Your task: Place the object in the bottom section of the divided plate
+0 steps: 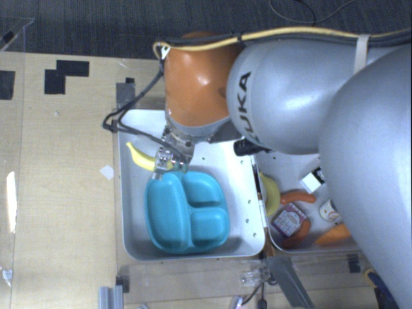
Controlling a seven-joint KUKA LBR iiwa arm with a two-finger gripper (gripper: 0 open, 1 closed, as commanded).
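On grey arm (290, 89): "KUKA" lettering (246, 108).

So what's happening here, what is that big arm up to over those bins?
A grey KUKA arm has reached into the left bin, and its gripper sits at the top edge of a blue divided plate. A yellow object, likely a banana, lies just beside the gripper at the plate's upper left. It hasn't reached the plate's bottom section. The right bin holds a few other food-like items, partly hidden by the arm.
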